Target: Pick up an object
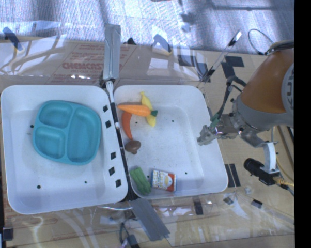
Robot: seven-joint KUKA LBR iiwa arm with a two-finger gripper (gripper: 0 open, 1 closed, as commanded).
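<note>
Camera view, pincer [206, 137] at right bin [189, 161] edge

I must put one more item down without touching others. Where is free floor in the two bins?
Right bin: bare middle and right part, between the banana, the packet and the gripper at the right wall. Its left side is crowded: carrot, cucumber. Left bin: bare strip below the tray.

A teal divided plate [67, 132] is lying in the left white bin [16, 190]; a brown printed cardboard sheet [67, 61] is lying beyond it, upper left.
</note>
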